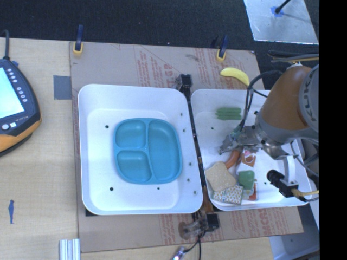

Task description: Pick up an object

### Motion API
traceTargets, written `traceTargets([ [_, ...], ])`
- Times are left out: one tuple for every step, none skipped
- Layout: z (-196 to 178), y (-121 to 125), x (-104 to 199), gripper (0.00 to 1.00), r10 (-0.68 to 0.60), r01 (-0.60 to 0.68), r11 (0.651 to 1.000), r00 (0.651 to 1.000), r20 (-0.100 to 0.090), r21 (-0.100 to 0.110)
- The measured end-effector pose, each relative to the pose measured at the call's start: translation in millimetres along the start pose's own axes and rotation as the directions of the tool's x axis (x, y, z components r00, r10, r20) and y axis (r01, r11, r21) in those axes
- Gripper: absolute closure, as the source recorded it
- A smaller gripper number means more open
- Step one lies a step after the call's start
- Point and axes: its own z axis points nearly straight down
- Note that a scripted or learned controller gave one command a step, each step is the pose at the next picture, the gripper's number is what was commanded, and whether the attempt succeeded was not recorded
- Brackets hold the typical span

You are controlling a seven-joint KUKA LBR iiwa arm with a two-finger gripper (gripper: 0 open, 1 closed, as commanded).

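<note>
Reaching in from the right, the arm (287, 104) is seen low over the right bin (206, 104), with the gripper (234, 143) down among the items near the bin's middle. Finger state cannot be told; the tips are blurred against the clutter. Nothing is visibly held.

Right bin contents: an orange carrot-like piece (233, 158) is found just beside the gripper tip, touching or nearly so. A green oblong item (228, 113) lies toward the far side, apart from the gripper. A tan bread slice (219, 176) sits near the front left, with a patterned packet (229, 195) just in front of it. A small green block (246, 178) is placed beside the bread, next to a red-and-white item (249, 157).

Left bin (92, 145): a blue divided plate (147, 150) rests flat at its centre.

A yellow banana (235, 75) lies outside, behind the right bin. A handheld control tablet (15, 107) is seen at the far left on the bench.
</note>
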Motion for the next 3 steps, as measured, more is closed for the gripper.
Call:
traceTargets([
  [5, 3, 0, 0.00, 0.005, -0.005, 1.000, 1.000, 0.005, -0.001],
  [5, -21, 13, 0.00, 0.002, -0.002, 1.000, 1.000, 0.012, -0.024],
  [7, 77, 7, 0.00, 0.004, -0.004, 1.000, 1.000, 0.002, -0.004],
])
